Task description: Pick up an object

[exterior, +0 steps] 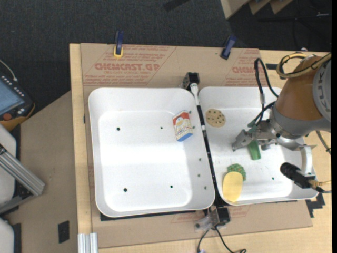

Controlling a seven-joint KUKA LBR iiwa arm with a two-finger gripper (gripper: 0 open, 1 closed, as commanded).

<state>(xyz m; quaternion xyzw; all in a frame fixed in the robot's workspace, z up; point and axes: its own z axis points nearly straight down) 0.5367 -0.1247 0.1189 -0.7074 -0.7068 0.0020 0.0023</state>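
Here gripper (254, 141) down in right bin (231, 96), green object (255, 152) between its fingers.
Object sits mid-bin; cookie (215, 118) near far-left corner, yellow item (233, 186) by near edge; carton (182, 126) in left bin (137, 157).

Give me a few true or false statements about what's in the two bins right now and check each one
1. The small carton lies in the left bin. True.
2. The cookie lies in the left bin. False: it is in the right bin.
3. The yellow object lies near the right bin's front edge. True.
4. The gripper hangs above the left bin. False: it is above the right bin, by a green object.
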